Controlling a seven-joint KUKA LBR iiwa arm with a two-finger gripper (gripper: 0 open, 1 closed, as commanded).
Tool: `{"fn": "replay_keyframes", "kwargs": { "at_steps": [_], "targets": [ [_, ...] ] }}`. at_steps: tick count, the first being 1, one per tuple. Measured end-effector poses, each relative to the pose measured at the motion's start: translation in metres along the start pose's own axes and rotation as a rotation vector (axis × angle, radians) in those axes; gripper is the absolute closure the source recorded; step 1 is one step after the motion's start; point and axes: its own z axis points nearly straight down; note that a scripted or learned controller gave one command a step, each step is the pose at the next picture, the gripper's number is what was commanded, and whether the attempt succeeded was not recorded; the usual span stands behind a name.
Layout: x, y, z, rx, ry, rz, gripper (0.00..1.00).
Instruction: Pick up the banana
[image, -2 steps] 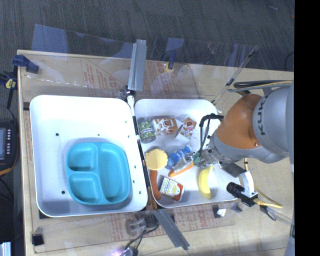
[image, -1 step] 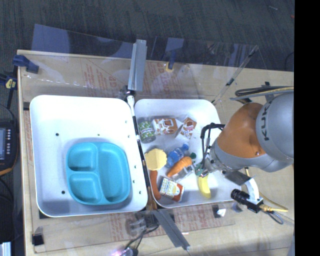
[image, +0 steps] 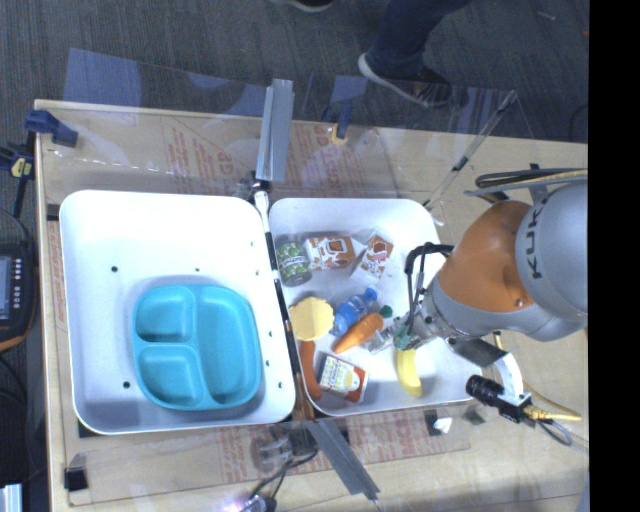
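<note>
Your tool (image: 408, 338) hangs low over the right bin (image: 345, 208), and the banana (image: 408, 370) lies just below it, on the side toward the bin's near wall. Whether the tool is spread or closed I cannot tell (the wrist and cable hide it), and nothing shows the fruit gripped.

Expect the banana to be light, slightly soft and smooth-skinned. It should bruise rather than break, so a gentle squeeze is likely enough, and a hard one risks squashing it or letting it squirt sideways. Take it across the thick middle of its curve, closing over the short width, not along its length.

Mind the neighbours. The carrot (image: 358, 332) and a blue item (image: 352, 311) sit just to the tool's far side from the arm. The red-orange packet (image: 340, 377) lies beyond the banana in that same direction. The yellow lump (image: 311, 318) is farther off again. The blue divided tray (image: 195, 345) in the left bin (image: 90, 240) is well apart from the tool.
</note>
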Motion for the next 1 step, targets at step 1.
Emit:
{"fn": "replay_keyframes", "kwargs": {
  "at_steps": [1],
  "targets": [
    [0.0, 0.0, 0.0, 0.0, 0.0, 0.0, 0.0]
  ]
}}
